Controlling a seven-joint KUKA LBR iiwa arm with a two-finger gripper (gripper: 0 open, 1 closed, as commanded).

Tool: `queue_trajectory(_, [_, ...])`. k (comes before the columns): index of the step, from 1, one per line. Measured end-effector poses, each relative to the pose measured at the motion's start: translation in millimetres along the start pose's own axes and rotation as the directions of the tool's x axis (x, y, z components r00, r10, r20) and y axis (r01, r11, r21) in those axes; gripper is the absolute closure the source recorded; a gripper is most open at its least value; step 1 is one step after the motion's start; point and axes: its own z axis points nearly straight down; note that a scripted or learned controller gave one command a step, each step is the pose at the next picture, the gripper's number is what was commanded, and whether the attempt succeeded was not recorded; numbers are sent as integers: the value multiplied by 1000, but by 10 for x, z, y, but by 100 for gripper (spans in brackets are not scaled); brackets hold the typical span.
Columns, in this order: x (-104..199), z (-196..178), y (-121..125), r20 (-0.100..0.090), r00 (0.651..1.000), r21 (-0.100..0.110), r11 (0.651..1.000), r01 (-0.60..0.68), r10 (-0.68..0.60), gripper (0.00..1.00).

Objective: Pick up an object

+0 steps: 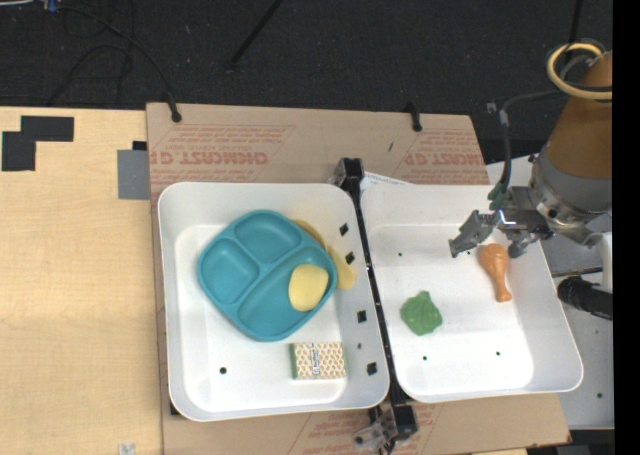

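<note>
Gripper (497, 232) hovering spread-open, holding nothing, just above orange drumstick (495, 269) in right bin (560, 363); should be centering before closing.

My metal gripper (492, 233) hangs over glossy white plastic bins (180, 243) on printed brown cardboard (300, 148), beside pale matt wood (70, 273) and a smooth teal plastic tray (245, 273).

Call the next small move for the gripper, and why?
Probably shift the gripper slightly toward the arm's side and lower it onto the orange drumstick-shaped toy. That toy lies closest, right beside the gripper in the right bin, while the green toy sits farther off toward the divider.
</note>
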Motion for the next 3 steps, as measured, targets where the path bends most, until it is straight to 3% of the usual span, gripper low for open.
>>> queue_trajectory(1, [-1, -56, 19, 2, 1000, -11, 1000, 2, -2, 0])
queue_trajectory(3, [53, 1002, 194, 1, 1000, -6, 1000, 1, -1, 0])
